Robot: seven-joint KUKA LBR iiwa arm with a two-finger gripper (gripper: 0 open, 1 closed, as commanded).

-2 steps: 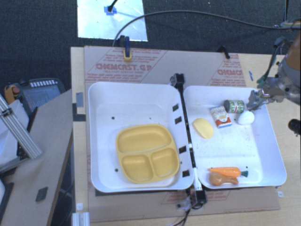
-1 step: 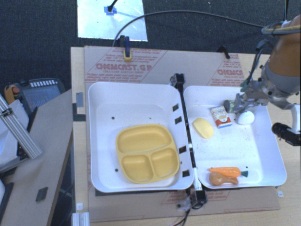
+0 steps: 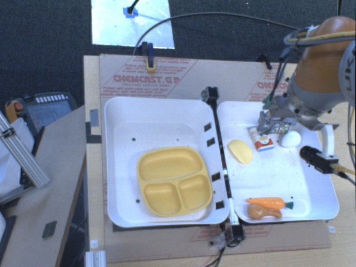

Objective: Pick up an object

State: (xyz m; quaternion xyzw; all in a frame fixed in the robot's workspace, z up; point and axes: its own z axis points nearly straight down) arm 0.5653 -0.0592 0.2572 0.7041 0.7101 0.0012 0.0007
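Hand [image 3: 269, 122] low over carton [image 3: 262, 141], right bin [image 3: 317, 204] far side; grip state cannot be told | risk: egg [image 3: 290, 139] just beside may be nudged, carton may tip

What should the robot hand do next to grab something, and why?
Probably drop a little lower. The gripper is right over the small red and white box in the right bin, beside a white egg, and nothing shows between its fingers.

Two bins [image 3: 111, 166], one tray [image 3: 175, 179], one carrot [image 3: 270, 203]
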